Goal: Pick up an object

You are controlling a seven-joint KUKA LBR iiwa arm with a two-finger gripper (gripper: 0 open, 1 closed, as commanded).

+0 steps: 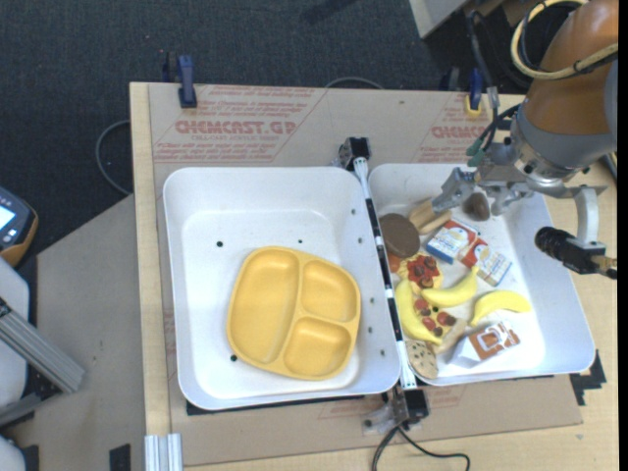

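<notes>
On my far left sits the left bin (186, 204), and in it lies a yellow divided tray (292, 311) with three compartments, all bare. Nothing there is within my reach at the moment. A black clip (354, 151) marks the top of the seam where the two bins meet.

Crossing the seam, the right bin (567, 337) carries the clutter I am meant to choose from. Nearest the divider lies a brown round disc (398, 232), and below it a spill of small red pieces (423, 271) over two bananas (444, 297) that curve toward the bin's front. A chocolate-chip cookie (423, 359) rests at the front corner. A small red-and-white carton (453, 240) lies just above the fruit, with a paler packet (493, 266) beside it and a brown-and-white packet (490, 340) further forward.

My pincer (478, 196) hangs over the rear of this bin, above the carton and close to a tan, wooden-looking piece (426, 213). The metal fingers look splayed fairly wide, and a dark brownish lump shows between them, though I cannot tell if that is something gripped or part of my own hardware. So I judge myself at the approach stage, nothing surely held. The next move calls for settling on one target, likely the carton, centring over it, and descending squarely before closing.
</notes>
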